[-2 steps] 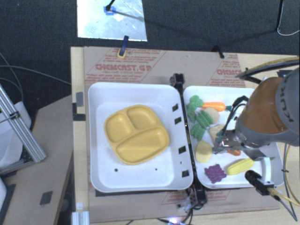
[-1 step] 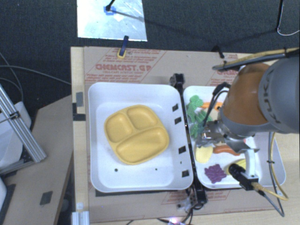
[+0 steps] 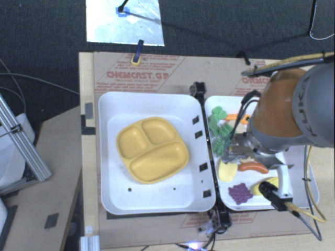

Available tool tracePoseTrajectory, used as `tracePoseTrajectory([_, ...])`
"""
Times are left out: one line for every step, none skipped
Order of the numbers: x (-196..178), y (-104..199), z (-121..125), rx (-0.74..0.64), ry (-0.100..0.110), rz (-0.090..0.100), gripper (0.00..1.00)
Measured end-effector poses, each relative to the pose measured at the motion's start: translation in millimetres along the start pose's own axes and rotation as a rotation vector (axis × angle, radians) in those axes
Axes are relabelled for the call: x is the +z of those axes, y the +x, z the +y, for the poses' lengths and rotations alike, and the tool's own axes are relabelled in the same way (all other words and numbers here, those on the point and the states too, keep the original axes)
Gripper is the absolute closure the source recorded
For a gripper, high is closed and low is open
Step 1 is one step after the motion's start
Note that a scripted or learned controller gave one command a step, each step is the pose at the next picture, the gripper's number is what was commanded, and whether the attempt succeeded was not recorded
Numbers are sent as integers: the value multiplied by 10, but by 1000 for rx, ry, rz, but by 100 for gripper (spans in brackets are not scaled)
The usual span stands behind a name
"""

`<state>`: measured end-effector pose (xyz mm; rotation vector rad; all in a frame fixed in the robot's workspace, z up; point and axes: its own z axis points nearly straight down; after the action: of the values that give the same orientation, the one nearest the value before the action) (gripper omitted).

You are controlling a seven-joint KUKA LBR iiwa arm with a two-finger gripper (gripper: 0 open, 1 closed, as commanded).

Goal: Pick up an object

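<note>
Because the arm [image 3: 285, 109] is lowered from the right over the right bin [image 3: 212, 102], most of that bin's middle is hidden beneath its orange band and grey wrist. The gripper [image 3: 236, 151] is set low among the toys, seemingly placed for a grab, but whether its jaws are apart, together or clamped on anything cannot be told.

Small toy foods are kept in the right bin, and these are judged to be the things offered for picking. A green leafy piece [image 3: 219, 123] is seen at ten o'clock of the gripper, a pale yellow piece [image 3: 226, 171] at seven o'clock, a sausage [image 3: 253, 167] at four o'clock, and a purple cluster [image 3: 239, 193] at six o'clock.

In the left bin [image 3: 112, 192] a yellow divided plate [image 3: 152, 149] is laid flat near the centre, its three compartments bare.
</note>
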<state>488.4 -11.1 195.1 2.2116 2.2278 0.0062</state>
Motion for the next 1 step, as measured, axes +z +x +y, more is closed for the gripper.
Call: tracePoseTrajectory([116, 503, -16, -1, 5, 1, 100])
